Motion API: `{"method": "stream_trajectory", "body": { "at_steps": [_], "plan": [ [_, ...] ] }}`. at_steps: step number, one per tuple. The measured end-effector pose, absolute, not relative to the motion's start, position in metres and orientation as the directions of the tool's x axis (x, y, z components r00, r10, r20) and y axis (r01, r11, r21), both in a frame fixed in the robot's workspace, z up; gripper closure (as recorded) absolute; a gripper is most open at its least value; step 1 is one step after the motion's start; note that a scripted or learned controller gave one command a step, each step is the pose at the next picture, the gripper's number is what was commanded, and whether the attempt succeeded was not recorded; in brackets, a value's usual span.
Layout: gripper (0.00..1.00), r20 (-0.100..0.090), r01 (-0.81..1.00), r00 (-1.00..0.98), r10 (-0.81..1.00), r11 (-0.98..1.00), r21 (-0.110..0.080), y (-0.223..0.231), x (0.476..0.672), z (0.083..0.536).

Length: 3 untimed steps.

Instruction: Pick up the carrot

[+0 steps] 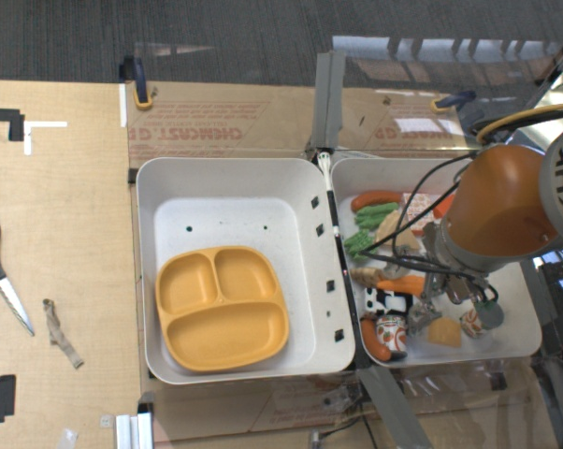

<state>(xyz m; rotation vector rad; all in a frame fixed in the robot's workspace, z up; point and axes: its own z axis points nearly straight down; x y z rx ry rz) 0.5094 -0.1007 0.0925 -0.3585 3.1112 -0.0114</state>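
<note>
1. The 2 shallow white bins [227, 181] were smooth moulded plastic with rounded corners, sitting side by side on a pale wooden bench [52, 241].
2. In the left bin lay a glossy yellow plate [223, 307], rounded and split into 3 compartments.
3. The right bin held a jumble of toy food: a slick red sausage shape [375, 199] at 12 o'clock of the heap, a green leafy piece [366, 232] just below it, a black-and-white spotted toy [386, 300] and a pale yellow wedge [442, 333] lower down.
4. The carrot [403, 285] was a slim orange taper lying almost flat near the middle of the right bin, just above the spotted toy.
5. The arm's broad orange band [501, 204] hung over that bin, with the gripper [447, 293] beneath it among dark cables.
6. The carrot's thick end lay at about 9 o'clock from the gripper, just beside it; I could not tell whether they touched.
7. How the jaws stood, and whether they had hold of anything, I could not tell.
8. A pair of scissors [1, 274] lay on the bench at the far left.
</note>
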Motion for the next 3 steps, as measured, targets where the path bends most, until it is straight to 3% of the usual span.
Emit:
{"method": "stream_trajectory", "body": {
  "at_steps": [2, 3],
  "plan": [
    [0.00, -0.019, -0.272, -0.962, -0.272, 0.962, -0.014, -0.1001, 0.5062, 0.0947],
    [0.00, -0.025, -0.183, -0.983, -0.183, 0.983, -0.011, -0.0974, 0.5005, 0.0953]
  ]
}}
